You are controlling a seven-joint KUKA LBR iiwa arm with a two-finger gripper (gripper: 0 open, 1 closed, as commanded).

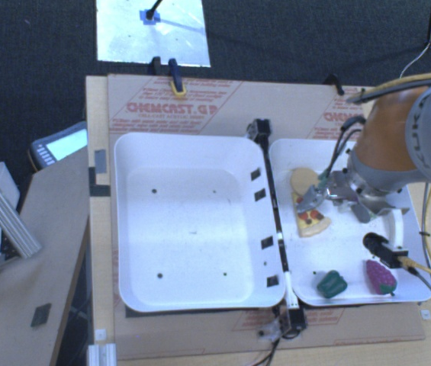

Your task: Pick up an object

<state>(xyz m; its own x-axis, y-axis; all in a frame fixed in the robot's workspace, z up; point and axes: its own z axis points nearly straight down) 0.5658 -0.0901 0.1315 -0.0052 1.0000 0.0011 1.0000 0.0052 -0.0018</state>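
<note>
Looking down from the fixed overhead camera, we see the grey arm with its orange band [398, 139] reaching in from the right over the right shallow white plastic bin [352, 284]. Its end effector [312, 197] hangs low over the upper left part of that bin, directly above a flat yellow toy pizza slice with red spots [312, 221] and a pale tan rounded flat piece [303, 178] that lies just behind the slice. We cannot tell whether the end effector is released or clenched, because its tips merge with the toys beneath it, and we cannot see any item between them.

Near the front wall of the same bin sit a dark green toy pepper [332, 284] and, to its right, a purple toy grape bunch [381, 277]; the two are near each other but apart. A black cable fitting with a yellow lead [389, 252] hangs from the arm just above the grape bunch, crowding that corner.

The left shallow white plastic bin [192, 223] stands beside the right one, separated by a black strip with clips [270, 204]. Both bins rest on a brown cardboard sheet with red lettering [177, 105] laid on the surface. Behind it, a silvery square plate [152, 21] lies on dark carpet.
</note>
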